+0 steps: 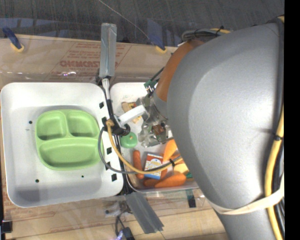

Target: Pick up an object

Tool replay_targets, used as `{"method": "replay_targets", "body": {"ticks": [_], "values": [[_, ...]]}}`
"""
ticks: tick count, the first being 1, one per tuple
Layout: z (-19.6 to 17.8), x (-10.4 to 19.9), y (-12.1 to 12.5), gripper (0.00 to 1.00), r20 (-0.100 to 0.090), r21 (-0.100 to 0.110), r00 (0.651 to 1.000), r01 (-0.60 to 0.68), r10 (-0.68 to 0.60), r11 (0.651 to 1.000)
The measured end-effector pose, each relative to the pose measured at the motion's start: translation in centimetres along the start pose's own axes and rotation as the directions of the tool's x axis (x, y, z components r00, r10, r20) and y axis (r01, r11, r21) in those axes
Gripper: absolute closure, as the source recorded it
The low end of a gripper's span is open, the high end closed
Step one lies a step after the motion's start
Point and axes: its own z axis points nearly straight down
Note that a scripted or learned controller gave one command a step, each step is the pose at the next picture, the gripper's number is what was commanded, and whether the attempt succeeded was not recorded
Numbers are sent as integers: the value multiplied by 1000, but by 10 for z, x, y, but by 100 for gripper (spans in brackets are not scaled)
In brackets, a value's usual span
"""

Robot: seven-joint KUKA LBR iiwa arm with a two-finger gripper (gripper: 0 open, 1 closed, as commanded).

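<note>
Camera view puts the gripper [151, 129] down inside the right bin [121, 91], with the big grey arm [230, 119] covering most of that bin. Whether anything is caught in the gripper, I cannot tell; the metal parts blur together.

Just beside it on the divider side sits a green lid [128, 140]. That one looks light, stiff and smooth, so I'd judge it slippery and best pinched across its rim. Just below the gripper lie the carrots [170, 180], long and firm, probably easiest taken across the middle. A small carton [153, 162] lies between them, light and crushable, so a grip on its flat sides seems wise. A sausage-like piece [136, 160] lies next to the carton.

Well apart from the gripper, across the divider, the left bin [15, 134] holds a green tray [67, 139] with three compartments, lying flat.
</note>
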Motion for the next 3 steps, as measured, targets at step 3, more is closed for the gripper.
{"method": "replay_targets", "body": {"ticks": [3], "values": [[41,-15,75,100,3,1,989,147,-147,989]]}}
